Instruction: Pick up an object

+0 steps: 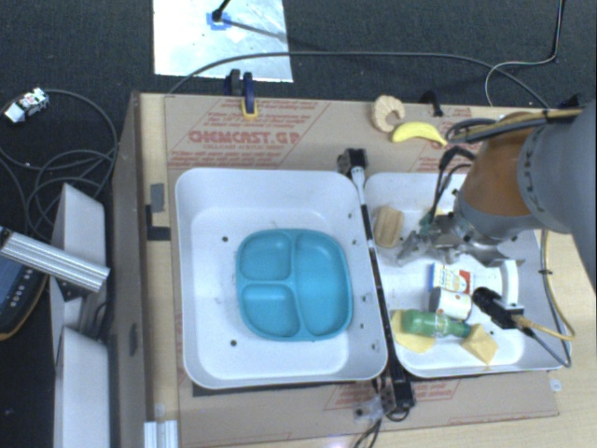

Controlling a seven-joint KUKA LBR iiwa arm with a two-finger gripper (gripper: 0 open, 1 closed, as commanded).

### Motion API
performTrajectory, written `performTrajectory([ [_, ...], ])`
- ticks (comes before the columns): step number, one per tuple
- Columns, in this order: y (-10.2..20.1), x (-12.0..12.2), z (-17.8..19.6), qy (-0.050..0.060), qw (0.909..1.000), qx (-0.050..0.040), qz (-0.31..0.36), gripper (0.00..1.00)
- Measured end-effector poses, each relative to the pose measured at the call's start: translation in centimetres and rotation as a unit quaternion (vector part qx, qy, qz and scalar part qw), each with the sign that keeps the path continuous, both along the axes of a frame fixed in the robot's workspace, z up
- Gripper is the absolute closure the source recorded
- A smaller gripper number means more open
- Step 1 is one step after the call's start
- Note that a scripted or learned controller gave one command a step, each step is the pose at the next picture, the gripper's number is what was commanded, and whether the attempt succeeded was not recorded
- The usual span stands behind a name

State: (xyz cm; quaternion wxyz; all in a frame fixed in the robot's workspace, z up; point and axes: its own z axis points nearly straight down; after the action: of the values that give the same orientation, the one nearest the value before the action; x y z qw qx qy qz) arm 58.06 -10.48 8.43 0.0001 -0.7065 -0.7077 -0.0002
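Grey arm point(522, 180) reaching from right | gripper point(420, 241) over right bin point(410, 187)

Only one readable bit here

Red print on the cardboard sheet point(244, 138) under the bins looks like "CHEMCAST GP"; everything else is too blurry.

A single fixed camera looked down at a slant on the bench point(233, 129), far enough off to take in both white bins: the left bin point(201, 250) toward 9 o'clock, the right bin point(396, 189) toward 3 o'clock, where the arm point(550, 175) entered.
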Motion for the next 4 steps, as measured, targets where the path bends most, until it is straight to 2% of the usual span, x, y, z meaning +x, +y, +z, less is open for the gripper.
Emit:
performTrajectory([
  [1, -1.6, -8.0, 0.0, 0.000, 1.0000, -0.0002, -0.001, 0.00],
  [2, -1.6, 1.0, 4.6, -0.002, 1.0000, -0.0006, 0.001, 0.00],
  [3, -5.0, 8.8, 2.5, -0.001, 1.0000, -0.0008, 0.001, 0.00],
  [4, -4.4, 8.8, 0.1, -0.001, 1.0000, -0.0006, 0.001, 0.00],
])
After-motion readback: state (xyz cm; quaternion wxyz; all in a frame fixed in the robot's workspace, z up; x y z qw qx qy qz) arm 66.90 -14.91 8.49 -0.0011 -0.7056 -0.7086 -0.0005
